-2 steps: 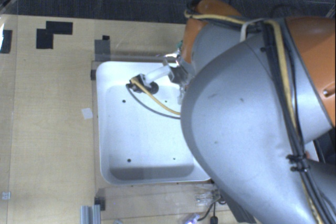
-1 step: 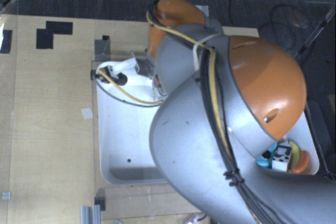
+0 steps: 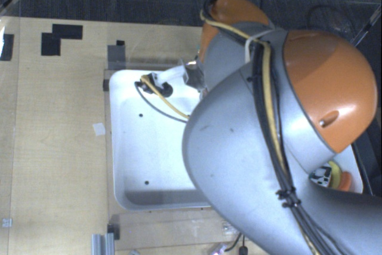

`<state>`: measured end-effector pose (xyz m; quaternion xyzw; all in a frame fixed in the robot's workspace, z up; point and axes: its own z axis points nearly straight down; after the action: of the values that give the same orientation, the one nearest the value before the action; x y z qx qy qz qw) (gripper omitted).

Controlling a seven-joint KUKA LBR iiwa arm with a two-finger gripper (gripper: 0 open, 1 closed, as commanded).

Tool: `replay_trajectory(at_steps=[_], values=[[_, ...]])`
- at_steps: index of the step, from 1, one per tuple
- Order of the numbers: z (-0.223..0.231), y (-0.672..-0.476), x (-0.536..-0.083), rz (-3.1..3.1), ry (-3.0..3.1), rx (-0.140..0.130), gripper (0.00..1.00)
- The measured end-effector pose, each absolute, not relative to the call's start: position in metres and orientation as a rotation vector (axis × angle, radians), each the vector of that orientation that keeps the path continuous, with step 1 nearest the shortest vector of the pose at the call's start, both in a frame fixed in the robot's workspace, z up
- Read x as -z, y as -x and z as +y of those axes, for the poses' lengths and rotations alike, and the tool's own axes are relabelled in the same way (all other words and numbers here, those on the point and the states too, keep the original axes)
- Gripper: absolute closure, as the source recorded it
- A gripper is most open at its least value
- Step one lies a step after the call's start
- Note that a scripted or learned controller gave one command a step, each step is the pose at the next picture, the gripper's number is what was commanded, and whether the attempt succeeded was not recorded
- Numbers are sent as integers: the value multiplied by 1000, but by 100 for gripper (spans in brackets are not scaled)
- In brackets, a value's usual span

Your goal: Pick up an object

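My gripper (image 3: 186,76) hangs over the far edge of the left white bin (image 3: 128,188), mostly hidden under the grey and orange arm (image 3: 256,146). In the right bin, a small cluster peeks out beneath the arm: a black-and-white checkered object (image 3: 322,175), a yellow object (image 3: 334,174) and an orange object (image 3: 345,183). The view shows nothing held by the gripper.
The arm covers most of the right bin and the right side of the left bin. The wooden bench (image 3: 54,140) spreads to the left, with black marker shapes (image 3: 59,37) at its far edge. Metal brackets (image 3: 116,54) stand at the left bin's corners.
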<state>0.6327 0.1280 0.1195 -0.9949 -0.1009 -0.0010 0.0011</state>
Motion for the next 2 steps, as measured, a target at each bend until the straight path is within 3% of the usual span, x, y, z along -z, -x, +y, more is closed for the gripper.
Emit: replay_trajectory(at_steps=[1,2], values=[[114,-647,-116,-322,3123,4,100],[114,-647,-116,-322,3122,4,0]])
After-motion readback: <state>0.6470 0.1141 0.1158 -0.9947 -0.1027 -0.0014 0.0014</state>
